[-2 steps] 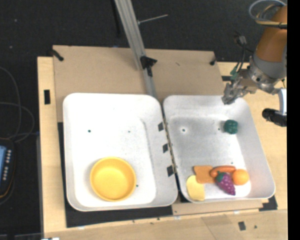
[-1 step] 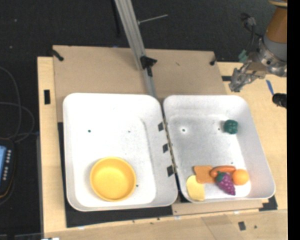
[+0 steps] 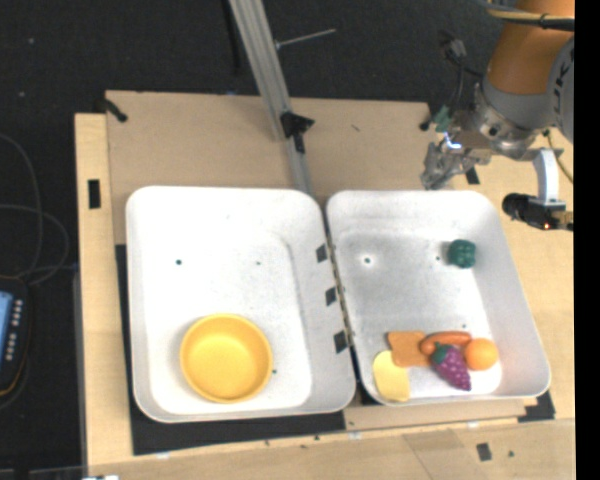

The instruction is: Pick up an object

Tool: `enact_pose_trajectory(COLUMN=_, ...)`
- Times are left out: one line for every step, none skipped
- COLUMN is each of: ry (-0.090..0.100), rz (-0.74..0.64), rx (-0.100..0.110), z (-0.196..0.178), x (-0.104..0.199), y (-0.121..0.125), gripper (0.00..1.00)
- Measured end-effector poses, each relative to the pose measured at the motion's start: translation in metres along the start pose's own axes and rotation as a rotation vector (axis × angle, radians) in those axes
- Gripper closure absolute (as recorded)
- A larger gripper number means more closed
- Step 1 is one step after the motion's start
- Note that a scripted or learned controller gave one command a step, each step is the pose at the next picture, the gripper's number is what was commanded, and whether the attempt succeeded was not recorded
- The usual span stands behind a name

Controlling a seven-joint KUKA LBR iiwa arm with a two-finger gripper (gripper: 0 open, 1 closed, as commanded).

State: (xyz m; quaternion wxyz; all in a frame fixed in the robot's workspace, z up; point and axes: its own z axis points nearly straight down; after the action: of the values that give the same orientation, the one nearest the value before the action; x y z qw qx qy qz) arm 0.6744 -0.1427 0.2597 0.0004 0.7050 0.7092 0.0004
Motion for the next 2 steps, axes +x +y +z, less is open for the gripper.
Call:
enact_pose_trajectory(ry=0.0, rz=0.001, rx=0.002, z=0.01, x=0.046, y=-0.012, gripper=1.0)
enact_pose_trajectory(ry=0.0, rz=0.0, rx=0.001, z=0.019, x=0.1, y=-0.012, gripper=1.0)
